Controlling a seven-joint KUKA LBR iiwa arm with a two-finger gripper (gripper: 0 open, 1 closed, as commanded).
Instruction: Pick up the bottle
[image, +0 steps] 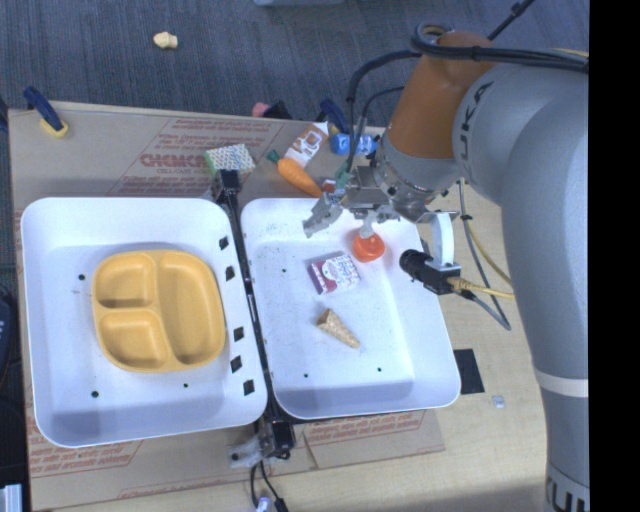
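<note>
One red bottle (367, 246) stands upright in the right bin just beside the gripper (346, 212), whose opening we cannot tell.

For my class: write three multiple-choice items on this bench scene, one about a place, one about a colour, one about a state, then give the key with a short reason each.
1. Where does the divided plate lie?
A. left bin
B. right bin
C. on the floor

2. What colour is the plate?
A. blue
B. yellow
C. black

3. How does the cone-shaped piece lie in the right bin?
A. held in the gripper
B. stacked on the plate
C. loose on the bin floor

Key: 1 A, it sits in the left bin. 2 B, it is plain yellow. 3 C, it rests apart from the gripper.
</note>
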